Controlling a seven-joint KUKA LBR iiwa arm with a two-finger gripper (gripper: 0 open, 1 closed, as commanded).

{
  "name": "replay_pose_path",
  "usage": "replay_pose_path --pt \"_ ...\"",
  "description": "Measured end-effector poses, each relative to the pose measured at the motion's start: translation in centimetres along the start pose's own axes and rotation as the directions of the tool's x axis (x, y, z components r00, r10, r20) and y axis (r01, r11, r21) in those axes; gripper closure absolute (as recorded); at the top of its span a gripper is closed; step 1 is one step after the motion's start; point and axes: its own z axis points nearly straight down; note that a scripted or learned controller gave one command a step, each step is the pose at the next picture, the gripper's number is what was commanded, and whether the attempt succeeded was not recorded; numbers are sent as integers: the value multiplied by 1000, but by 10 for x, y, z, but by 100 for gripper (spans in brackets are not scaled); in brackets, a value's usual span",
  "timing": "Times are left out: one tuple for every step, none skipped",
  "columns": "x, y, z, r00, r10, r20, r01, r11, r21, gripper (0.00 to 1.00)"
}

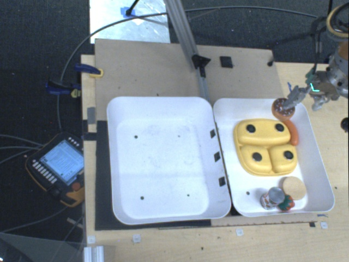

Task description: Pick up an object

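Note:
The right bin (pixel 325 185) holds several objects. A yellow moulded piece with black dots (pixel 265 146) lies in its middle, and an orange object (pixel 295 133) sits against that piece's right side. A brown sprinkled ring (pixel 283 109) rests in the bin's far corner. Near the front are a tan disc (pixel 295 186) and a small grey, green and red item (pixel 274 199). My gripper (pixel 307 98) hovers over the far right rim, open, with nothing between its fingers. Its left finger (pixel 295 95) is just above and right of the brown ring.
The left bin (pixel 158 162) lies beside the right one, with black clips (pixel 216 156) along their shared rim. A grey pole (pixel 182 26) slants down to the bench's far edge. A teach pendant (pixel 57 165) and cables lie off the bench at left.

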Motion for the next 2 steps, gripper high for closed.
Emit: replay_pose_path --pt "0 0 -1 1000 0 0 0 1000 -2 0" --pt "-3 5 60 1000 2 0 -2 1000 2 0"
